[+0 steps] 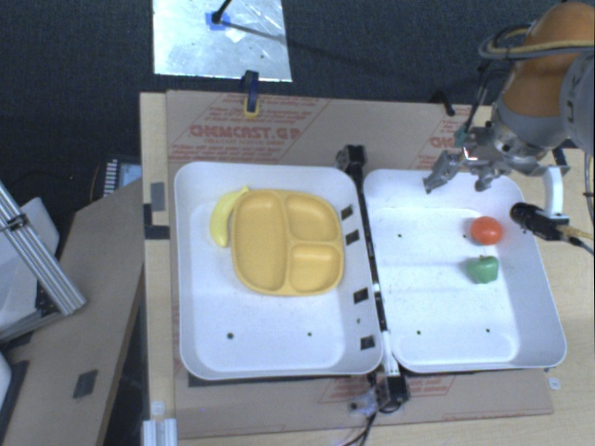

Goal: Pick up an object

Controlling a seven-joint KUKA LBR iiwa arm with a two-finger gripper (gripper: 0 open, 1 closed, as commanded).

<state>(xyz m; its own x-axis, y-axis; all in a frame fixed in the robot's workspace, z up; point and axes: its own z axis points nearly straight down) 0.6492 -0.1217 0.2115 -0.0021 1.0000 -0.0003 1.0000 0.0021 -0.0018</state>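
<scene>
end effector (460, 177), open, tomato (485, 231) below-right

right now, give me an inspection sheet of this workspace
surface: two white bins side by side, left bin and right bin, on a cardboard sheet.
job's things: orange-red ball and green object in the right bin, apart.
clutter: yellow divided tray in the left bin, yellow banana at its left edge.
grippers: gripper open, holding nothing, over the right bin's far edge.
cables: wires below the bins' join; cables along the arm.
surroundings: foil sheet on dark floor; metal rail at left.
</scene>
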